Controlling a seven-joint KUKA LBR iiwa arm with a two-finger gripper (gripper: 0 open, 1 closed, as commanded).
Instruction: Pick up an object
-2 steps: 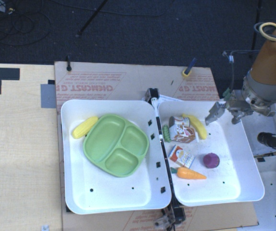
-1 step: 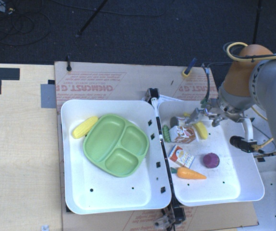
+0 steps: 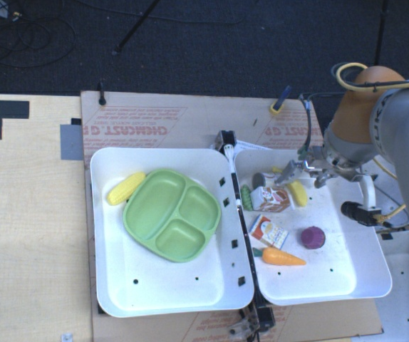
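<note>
Orange carrot [image 3: 283, 257] lying flat, tip toward three o'clock; claw [image 3: 298, 171] up at twelve o'clock of it, grip state unclear.

bench [image 3: 26, 226] | cardboard sheet [image 3: 154, 123] | two white bins [image 3: 119, 276] side by side

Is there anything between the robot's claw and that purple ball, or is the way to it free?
Nothing visible blocks it. The gripper sits at the back of the right bin, beside a yellow piece. The purple ball lies nearer the front, with bare bin floor between them. The carrot and small packet lie off to the side.
</note>
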